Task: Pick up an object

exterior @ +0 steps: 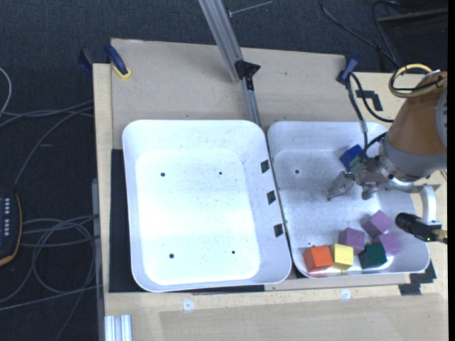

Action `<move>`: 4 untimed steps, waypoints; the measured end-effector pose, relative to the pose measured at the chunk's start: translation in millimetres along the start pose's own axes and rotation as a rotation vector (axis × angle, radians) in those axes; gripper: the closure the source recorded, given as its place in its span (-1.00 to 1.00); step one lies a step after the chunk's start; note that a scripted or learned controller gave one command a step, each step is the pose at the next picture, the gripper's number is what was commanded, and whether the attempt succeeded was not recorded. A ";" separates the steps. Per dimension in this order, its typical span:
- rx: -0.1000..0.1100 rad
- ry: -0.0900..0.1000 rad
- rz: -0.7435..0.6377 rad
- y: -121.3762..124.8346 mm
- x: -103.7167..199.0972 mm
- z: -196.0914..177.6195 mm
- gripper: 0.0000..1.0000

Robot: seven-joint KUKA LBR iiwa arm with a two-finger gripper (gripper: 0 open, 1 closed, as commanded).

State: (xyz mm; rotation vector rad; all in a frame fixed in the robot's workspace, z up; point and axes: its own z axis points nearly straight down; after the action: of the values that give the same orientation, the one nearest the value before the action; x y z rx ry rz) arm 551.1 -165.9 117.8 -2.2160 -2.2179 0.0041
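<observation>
Blocks [344, 253] clustered at right bin's [298, 148] near edge, tool [341, 187] above.

We are looking at two white bins — the left bin [192, 204] and the right bin [306, 190] — both seeming to be smooth plastic with a faint dark speckling on their floors. The bench [185, 84] beneath them is showing as pale, matt wood. A slanted pole [224, 30] is reading as brushed metal, dully gleaming. The small blocks — orange [318, 257], yellow [343, 255], green [371, 256], purple [351, 237] — are looking matt and smooth. The floor [50, 20] is appearing as dark, rough carpet.
</observation>
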 end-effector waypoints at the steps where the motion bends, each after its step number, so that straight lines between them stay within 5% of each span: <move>1: -0.008 -0.001 0.000 1.7 -0.4 -14.7 1.00; 3: -0.014 -0.005 -0.001 5.2 1.2 -117.4 1.00; 4: -0.011 -0.002 -0.006 18.7 51.9 -127.9 1.00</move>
State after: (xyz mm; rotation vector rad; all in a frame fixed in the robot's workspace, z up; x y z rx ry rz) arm 570.6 -114.3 245.7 -2.2155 -2.2309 -0.0057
